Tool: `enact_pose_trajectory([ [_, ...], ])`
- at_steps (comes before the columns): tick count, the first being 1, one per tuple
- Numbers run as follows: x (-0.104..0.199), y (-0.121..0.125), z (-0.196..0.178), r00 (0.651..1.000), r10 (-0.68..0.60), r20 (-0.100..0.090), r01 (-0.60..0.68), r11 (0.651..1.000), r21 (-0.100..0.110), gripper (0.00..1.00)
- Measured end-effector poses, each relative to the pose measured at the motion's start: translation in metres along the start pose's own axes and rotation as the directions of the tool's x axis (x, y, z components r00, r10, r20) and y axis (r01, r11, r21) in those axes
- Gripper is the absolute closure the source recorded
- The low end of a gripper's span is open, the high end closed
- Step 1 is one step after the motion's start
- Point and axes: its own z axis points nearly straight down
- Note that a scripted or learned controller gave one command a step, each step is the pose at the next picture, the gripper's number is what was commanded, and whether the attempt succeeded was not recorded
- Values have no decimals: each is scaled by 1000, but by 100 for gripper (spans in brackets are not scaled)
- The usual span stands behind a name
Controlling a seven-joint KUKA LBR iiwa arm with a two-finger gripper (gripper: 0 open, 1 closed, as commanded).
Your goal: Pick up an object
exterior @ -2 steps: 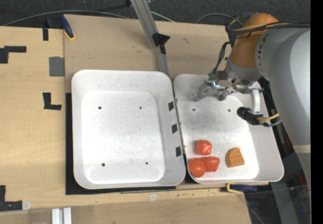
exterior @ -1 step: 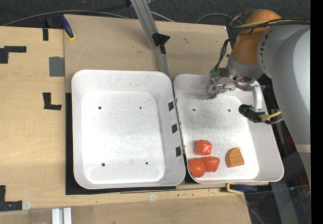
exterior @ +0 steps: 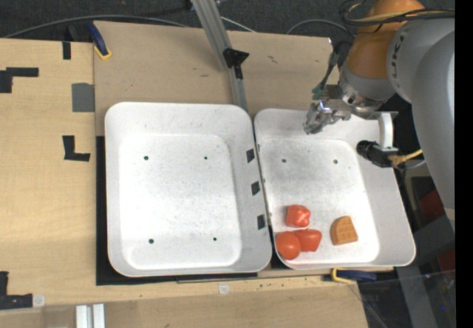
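With nothing yet lifted and the grey arm (exterior: 432, 97) leaning in over the far rim of the right bin (exterior: 310, 171), best to treat the step in hand as the approach. Taking that right bin as landmark: beside it to the left, touching along the shared edge, the left bin (exterior: 177, 186). At its far edge, well apart from the objects, the gripper (exterior: 319, 120). Clustered in its near part, three small pieces: an upper red piece (exterior: 298, 216), two more red pieces (exterior: 298, 242) touching each other just nearer the front rim, and off to their right a tan, waffle-like block (exterior: 344, 230) standing apart. Likely easiest to go for the tan block, free on all sides; straight descent, fingers straddling it, clear of the front wall. Fingers too small and blurred to judge; cannot tell whether spread or closed, and nothing visibly gripped.
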Motion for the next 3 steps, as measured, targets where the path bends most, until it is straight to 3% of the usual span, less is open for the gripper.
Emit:
enact_pose_trajectory([
  [2,-8,2,-113,1000,1,1,-1,1000,-2,100],
  [3,40,-4,-115,1000,-3,-1,3,1000,5,100],
])
